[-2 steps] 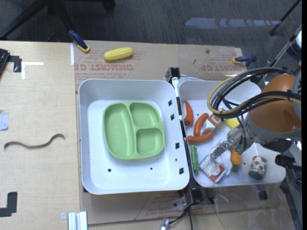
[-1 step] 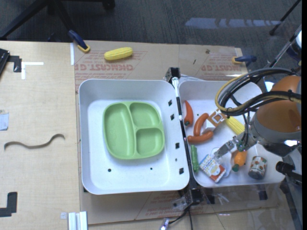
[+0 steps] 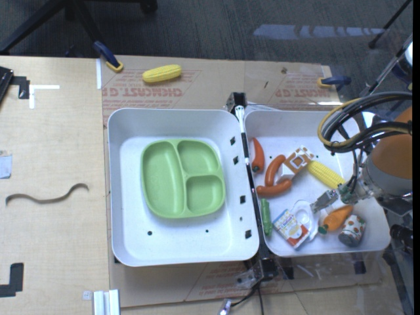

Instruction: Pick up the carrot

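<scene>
White bins (image 3: 125, 195) sit on cardboard-covered bench (image 3: 52, 143).

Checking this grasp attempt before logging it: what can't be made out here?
- Claw: small and blurred above the carrot; grip state unreadable.
- Carrot's contact with the claw: too small to tell.
- Arm: cut off by the right edge; cables cross it.
- Packet label: too small to read.

Dark grey carpet (image 3: 216, 18) fills the top of the frame, with the black legs of an office chair (image 3: 79, 2) in the upper left. Below it lies a light wooden bench top (image 3: 52, 149), and brown cardboard (image 3: 216, 87) covers the bench's middle and right.
</scene>
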`<state>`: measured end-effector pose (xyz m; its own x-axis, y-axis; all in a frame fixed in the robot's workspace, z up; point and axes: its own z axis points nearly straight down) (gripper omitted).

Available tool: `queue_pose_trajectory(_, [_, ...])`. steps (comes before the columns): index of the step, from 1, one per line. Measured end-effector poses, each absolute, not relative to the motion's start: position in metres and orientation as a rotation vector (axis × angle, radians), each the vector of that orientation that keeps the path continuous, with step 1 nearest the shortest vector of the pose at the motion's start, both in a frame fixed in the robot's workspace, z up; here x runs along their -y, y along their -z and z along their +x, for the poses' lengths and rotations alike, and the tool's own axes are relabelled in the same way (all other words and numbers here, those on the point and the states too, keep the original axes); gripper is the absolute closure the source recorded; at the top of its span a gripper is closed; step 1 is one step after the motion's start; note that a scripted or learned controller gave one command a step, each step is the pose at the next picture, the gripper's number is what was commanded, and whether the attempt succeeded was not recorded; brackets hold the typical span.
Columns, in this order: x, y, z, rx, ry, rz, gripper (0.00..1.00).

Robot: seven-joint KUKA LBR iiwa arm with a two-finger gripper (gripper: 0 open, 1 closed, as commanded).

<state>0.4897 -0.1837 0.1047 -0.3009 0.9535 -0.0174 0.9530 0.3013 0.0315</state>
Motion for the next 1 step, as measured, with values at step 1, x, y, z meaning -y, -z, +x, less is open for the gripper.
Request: queue_pose_trajectory(1, [0.1841, -0.1050, 0.4868, -2.707, 0.003, 1.513, 0.00])
